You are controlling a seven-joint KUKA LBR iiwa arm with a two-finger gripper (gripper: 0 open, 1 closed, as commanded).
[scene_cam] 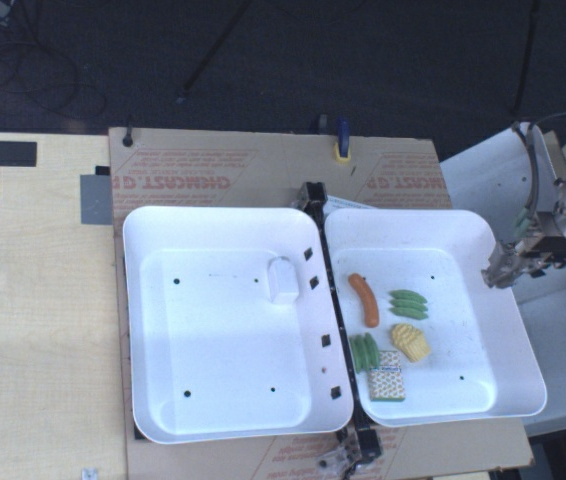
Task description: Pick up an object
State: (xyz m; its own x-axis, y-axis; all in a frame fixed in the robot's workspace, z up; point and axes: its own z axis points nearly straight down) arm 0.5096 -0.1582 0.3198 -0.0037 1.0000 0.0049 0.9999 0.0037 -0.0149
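Gripper (500, 271) beside right bin (508, 368)

The cardboard sheet (213, 173) under the bins carries red mirrored print, not legible

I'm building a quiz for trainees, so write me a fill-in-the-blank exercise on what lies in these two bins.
1. The orange sausage lies in the ____ bin of the camera view.
2. The left bin holds one small ____ block.
3. The yellow corn piece lies just below the ____ pea pods.
4. The gripper hangs by the right bin's ____ rim.

Missing words: right; white; green; right
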